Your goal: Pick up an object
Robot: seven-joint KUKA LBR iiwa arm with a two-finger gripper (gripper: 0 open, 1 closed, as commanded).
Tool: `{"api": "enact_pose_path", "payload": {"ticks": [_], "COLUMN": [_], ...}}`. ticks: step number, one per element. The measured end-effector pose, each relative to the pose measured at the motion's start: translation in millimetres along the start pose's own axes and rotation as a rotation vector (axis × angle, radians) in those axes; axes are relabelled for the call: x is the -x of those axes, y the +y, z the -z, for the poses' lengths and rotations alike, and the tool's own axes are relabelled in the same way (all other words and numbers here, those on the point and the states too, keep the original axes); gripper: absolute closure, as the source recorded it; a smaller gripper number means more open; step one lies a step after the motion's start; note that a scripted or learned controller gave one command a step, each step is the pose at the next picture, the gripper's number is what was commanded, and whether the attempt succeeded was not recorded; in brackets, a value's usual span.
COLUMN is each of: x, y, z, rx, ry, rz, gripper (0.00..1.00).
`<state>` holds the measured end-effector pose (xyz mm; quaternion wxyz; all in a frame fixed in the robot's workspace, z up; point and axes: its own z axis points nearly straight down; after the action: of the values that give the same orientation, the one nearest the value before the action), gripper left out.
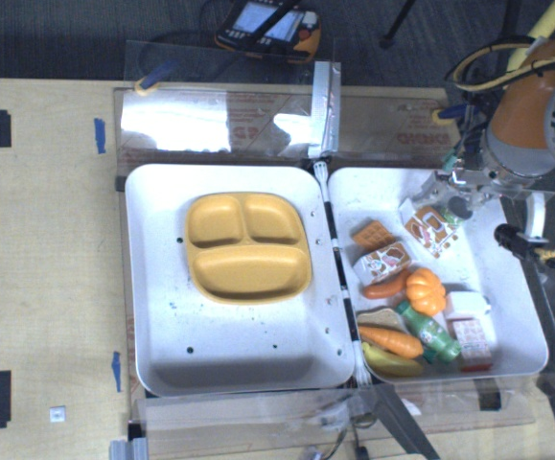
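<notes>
Gripper (452,192) hangs over the right bin's (526,353) far right corner, near a red-and-white packet (430,229); from my remote seat I cannot tell how it is set. Toys crowd that bin's near left part: waffle (372,234), orange pumpkin (426,290), carrot (390,339), green bottle (429,332), banana (389,360), white box (471,326). I see bare floor along its far edge, while the left bin (152,305) bears a yellow divided plate (248,247) with open margins all round.
</notes>
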<state>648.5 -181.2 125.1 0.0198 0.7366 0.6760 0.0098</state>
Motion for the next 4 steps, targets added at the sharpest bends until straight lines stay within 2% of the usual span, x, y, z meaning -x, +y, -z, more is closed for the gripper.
{"api": "enact_pose_path", "payload": {"ticks": [1, 2, 3, 4], "x": [6, -14, -5, 2], "y": [3, 10, 3, 5], "z": [-3, 38, 6, -4], "rx": [0.010, -0.037, -0.011, 0.008], "ry": [-0.004, 0.013, 0.004, -0.003], "rz": [0.042, 0.159, 0.103, 0.046], "gripper": [0.00, 0.00, 0.00, 0.00]}}
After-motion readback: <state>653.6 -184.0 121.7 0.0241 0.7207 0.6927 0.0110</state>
